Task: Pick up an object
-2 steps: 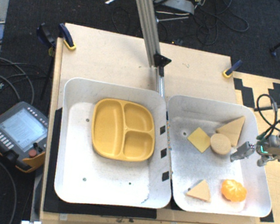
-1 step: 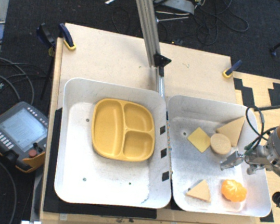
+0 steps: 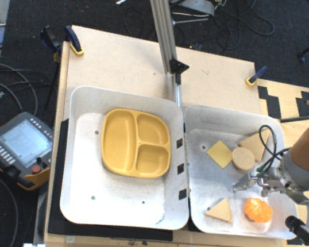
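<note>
The gripper (image 3: 251, 182) hovers low in the right bin (image 3: 198, 214), positioned for descent onto the orange fruit (image 3: 257, 211); jaw state cannot be determined.

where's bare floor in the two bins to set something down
Left bin: bare strip below the yellow divided plate, reaching its front wall. Right bin: bare patch left of the yellow square and the wedge. Its right half is crowded: round disc, orange, gripper.
</note>
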